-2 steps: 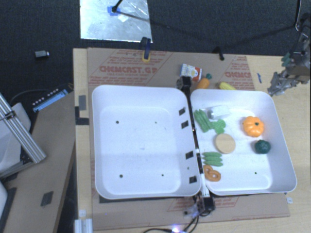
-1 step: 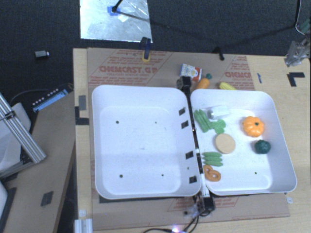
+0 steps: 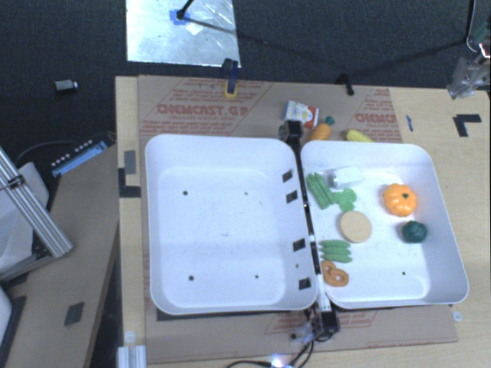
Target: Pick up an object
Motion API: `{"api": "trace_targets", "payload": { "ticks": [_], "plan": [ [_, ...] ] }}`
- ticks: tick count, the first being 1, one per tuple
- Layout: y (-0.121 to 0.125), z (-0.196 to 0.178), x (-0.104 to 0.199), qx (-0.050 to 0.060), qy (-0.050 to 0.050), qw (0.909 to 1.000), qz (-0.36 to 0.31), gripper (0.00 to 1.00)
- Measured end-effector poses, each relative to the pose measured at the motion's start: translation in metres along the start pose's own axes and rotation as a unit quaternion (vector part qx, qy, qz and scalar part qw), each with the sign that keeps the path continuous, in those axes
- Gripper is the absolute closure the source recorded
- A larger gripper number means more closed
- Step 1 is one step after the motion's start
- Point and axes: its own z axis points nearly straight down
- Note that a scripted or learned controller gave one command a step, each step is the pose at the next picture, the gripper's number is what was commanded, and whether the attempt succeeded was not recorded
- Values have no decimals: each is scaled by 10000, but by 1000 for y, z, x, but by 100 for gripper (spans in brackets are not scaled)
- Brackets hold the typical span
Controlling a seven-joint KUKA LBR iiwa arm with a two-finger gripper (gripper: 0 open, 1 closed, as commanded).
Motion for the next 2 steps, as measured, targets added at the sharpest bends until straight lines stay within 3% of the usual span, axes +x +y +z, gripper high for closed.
{"api": "trace_targets", "payload": {
  "ticks": [1, 2],
  "plan": [
    [-33, -152, 0, -45, -15, 10000, -1, 100],
    [-148, -144, -1, 23, 15, 10000, 33, 100]
  ]
}}
